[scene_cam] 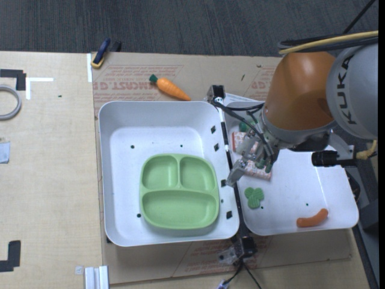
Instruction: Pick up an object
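the arm (301, 95) hangs low over the right bin (337, 212), gripper (255, 161) down at its left side, just by the wall shared with the left bin (114, 161). this looks like the reach-and-close step. the jaws sit right at a small pink packet (260, 172), but whether they are wide, narrow or gripping cannot be told from here. next call: close squarely, then lift straight up. it's tight there, with the wall on one side and a green toy (255, 197) just below. open floor lies toward the sausage (312, 218) near the front rim. the green tray (179, 191) fills the left bin's middle; a carrot (171, 88) lies out on the desk (48, 179).
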`<state>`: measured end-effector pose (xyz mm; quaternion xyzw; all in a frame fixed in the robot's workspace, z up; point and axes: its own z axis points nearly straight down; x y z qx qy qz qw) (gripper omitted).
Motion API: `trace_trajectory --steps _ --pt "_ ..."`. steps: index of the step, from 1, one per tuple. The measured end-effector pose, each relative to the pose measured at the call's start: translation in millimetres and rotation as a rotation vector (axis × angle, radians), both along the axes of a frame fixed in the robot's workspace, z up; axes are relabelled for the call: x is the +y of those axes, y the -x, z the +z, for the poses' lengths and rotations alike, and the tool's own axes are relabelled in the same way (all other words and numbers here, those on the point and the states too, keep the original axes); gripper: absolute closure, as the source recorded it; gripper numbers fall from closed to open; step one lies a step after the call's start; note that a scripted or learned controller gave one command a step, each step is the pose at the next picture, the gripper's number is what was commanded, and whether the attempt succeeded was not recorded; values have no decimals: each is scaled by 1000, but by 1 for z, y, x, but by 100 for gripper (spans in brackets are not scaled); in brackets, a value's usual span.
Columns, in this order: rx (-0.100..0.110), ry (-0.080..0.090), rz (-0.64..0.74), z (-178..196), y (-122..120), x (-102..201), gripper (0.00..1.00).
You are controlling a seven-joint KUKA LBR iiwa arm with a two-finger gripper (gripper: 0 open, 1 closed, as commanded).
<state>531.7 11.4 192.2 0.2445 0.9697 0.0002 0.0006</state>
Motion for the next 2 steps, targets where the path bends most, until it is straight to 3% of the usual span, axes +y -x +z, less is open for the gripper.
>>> trace_trajectory --steps 1,2 --pt "-2 0 181 0 -52 -6 0" --pt "-2 1 649 1 -37 -25 0"
